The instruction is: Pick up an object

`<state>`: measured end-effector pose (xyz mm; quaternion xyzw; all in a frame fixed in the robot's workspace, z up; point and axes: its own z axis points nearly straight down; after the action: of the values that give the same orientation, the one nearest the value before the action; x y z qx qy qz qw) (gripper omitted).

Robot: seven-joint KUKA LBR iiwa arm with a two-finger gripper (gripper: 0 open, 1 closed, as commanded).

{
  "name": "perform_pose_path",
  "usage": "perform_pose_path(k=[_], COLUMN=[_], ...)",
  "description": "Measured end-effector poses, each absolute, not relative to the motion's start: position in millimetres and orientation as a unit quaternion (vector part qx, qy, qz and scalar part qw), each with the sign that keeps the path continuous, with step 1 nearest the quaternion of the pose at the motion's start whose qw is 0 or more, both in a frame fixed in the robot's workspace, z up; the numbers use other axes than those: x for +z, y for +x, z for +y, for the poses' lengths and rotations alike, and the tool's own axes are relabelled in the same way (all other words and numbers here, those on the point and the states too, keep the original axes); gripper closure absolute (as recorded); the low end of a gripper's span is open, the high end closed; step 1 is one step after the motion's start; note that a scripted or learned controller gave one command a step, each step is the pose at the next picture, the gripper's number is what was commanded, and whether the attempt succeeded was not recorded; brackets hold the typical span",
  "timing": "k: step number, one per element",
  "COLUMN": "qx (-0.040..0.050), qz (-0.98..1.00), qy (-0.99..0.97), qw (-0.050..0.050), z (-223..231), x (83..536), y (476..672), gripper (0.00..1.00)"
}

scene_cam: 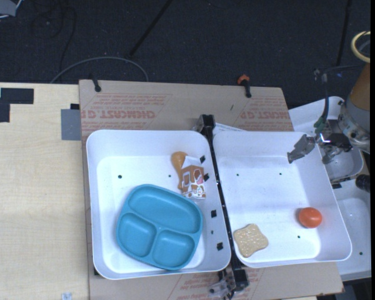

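Note:
My gripper (314, 153) hangs over the right bin's (269, 167) far right edge, open, with nothing between its fingers. An orange-red round fruit (310, 217) lies in that bin near its right wall, well below the gripper. A slice of toast (250, 240) lies at the bin's front left corner. In the left bin (106, 161) a blue divided plate (159, 227) takes up the front. A tan drumstick (179, 161) and a small printed carton (193, 182) lie behind the plate by the divider.
A black divider clamp (207, 125) sits where the two bins meet at the back. Cardboard (175, 108) lies under both bins. White equipment (356, 167) stands just right of the right bin, beside the arm.

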<state>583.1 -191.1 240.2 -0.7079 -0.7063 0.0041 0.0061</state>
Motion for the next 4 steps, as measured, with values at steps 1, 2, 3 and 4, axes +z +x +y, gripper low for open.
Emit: perform_pose_path(k=[1, 2, 3, 4], qx=[0.0003, 0.0017, 0.0015, 0.0018], qz=[-0.707, -0.707, -0.707, -0.707], qy=[-0.707, -0.707, -0.707, -0.707], qw=[0.0, 0.003, 0.003, 0.003], z=[-191, -184, -182, -186], x=[248, 203, 160, 115], y=[585.6, 585.4, 585.7, 587.1], gripper=[0.0, 0.0, 0.0, 0.0])
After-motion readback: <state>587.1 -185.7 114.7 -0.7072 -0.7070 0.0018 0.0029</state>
